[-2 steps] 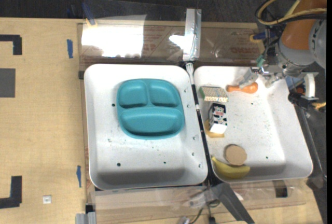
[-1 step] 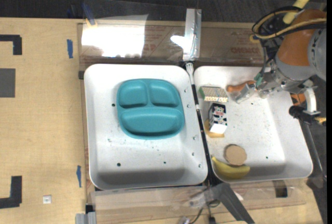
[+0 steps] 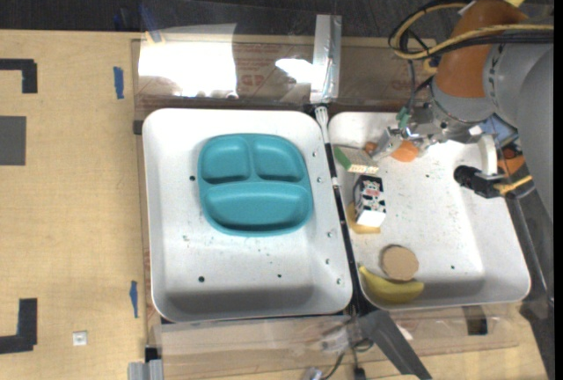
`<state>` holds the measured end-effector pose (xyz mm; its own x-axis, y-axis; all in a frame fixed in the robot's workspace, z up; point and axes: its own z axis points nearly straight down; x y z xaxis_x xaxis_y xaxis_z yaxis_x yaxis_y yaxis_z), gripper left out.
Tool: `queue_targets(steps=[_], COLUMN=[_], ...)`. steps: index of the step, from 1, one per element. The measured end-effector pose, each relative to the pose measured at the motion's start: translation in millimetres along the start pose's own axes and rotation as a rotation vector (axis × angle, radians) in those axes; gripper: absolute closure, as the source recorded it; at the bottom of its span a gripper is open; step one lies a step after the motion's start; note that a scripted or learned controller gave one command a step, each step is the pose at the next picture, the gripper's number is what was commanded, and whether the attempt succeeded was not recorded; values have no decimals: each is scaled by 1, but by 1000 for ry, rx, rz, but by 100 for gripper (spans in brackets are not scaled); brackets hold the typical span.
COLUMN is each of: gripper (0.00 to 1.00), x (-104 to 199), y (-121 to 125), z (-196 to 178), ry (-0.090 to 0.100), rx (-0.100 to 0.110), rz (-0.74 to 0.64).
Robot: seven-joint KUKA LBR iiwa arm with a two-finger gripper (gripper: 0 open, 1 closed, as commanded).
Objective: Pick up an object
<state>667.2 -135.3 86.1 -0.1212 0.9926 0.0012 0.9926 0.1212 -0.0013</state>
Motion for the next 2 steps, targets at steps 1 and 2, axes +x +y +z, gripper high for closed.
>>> queue_targets(steps=[1,2], gripper=[0,100], x=[21,20], y=[3,2], z=[0,-11], ry=[-2,-3], rx=[-3,1], rz=[-60,-62])
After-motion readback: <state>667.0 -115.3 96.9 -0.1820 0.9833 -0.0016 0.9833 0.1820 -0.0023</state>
